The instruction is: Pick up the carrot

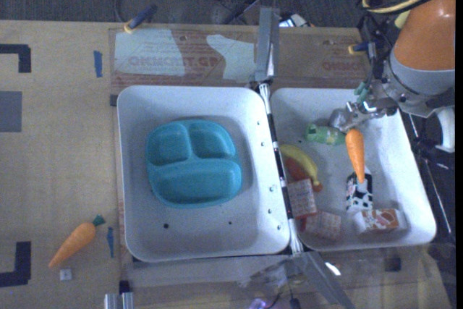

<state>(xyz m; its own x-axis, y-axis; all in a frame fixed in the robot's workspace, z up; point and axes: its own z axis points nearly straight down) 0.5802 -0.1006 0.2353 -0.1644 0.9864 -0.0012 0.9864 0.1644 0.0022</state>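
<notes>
Camera view: claw (352, 119) seen over the right bin (416, 177), its tips meeting at the top of a carrot (355, 152) that hung point-down just above the milk carton (357, 193). Judged closed on the carrot's upper end, though the contact was small and hard to confirm. Step in hand, by this reading: the lift, grasp apparently made. Next move called for a steady straight rise, the thin hold liable to slip. Second carrot (72, 244) lay on the tabletop (58, 155), far left of the milk carton, beyond the left bin (137, 228) with its blue divided plate (194, 161). Faded lettering on cardboard (173, 61) behind the bins, not legible.
</notes>
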